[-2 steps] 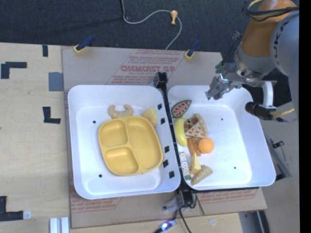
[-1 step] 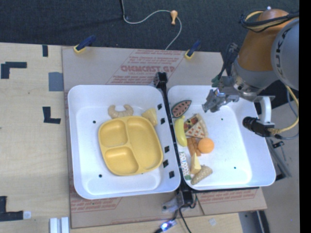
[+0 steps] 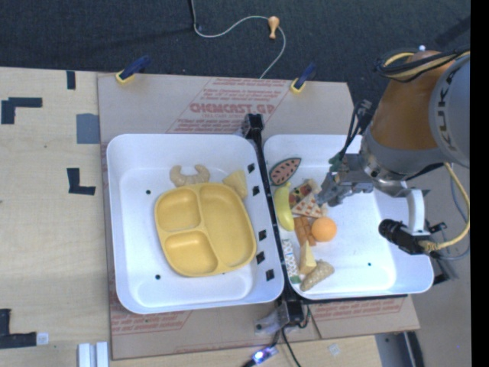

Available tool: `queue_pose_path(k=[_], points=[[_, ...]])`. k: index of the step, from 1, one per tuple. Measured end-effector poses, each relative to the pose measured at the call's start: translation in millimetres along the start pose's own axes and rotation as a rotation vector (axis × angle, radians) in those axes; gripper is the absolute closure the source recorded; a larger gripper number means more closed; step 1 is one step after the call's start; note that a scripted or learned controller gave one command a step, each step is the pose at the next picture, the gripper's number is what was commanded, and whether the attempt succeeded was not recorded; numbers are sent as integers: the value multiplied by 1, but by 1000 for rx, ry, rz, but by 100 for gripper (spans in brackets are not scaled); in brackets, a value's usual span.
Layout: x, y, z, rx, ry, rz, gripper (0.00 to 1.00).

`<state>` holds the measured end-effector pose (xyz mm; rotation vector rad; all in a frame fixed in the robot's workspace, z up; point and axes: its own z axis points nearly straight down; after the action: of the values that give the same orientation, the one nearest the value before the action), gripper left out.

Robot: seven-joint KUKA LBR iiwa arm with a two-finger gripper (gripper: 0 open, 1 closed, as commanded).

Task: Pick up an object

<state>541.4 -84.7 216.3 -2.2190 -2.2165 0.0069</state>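
Looming at the right of the frame, the grey arm (image 3: pixel 428 121) with its orange band reaches in over the right bin (image 3: pixel 382 274). Its gripper (image 3: pixel 330 193) hangs low over the left part of that bin, just above a cluster of toy food; whether it is wide or narrow cannot be told from this angle, and nothing shows clearly between its tips.

Directly under and beside the gripper lies a checkered wedge (image 3: pixel 306 203), red and pale. Touching it below is an orange ball (image 3: pixel 325 230), and to the left a yellow-green banana-shaped piece (image 3: pixel 283 207) runs along the bin's left wall. Above these, near the bin's upper left corner, sits a dark oval slice with a reddish face (image 3: pixel 285 170). Lower down lie a pale cone-shaped piece (image 3: pixel 317 274) and a small white-speckled stick (image 3: pixel 289 257).

In the left bin (image 3: pixel 130 281) a yellow divided tray (image 3: pixel 205 229) with three compartments takes the middle. A tan, curly piece (image 3: pixel 189 176) lies just above the tray, and a pale yellow wedge (image 3: pixel 236 182) touches its upper right corner.

Both bins rest on a cardboard sheet (image 3: pixel 229 105) with red print, clamped at its top edge, on the wooden desk (image 3: pixel 46 228).
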Motion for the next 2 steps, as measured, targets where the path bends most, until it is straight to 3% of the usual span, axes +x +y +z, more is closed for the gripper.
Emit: queue_pose_path(k=[1, 2], points=[[19, -36, -5, -2, 0, -2, 100], [6, -41, -17, -6, 0, -2, 100]])
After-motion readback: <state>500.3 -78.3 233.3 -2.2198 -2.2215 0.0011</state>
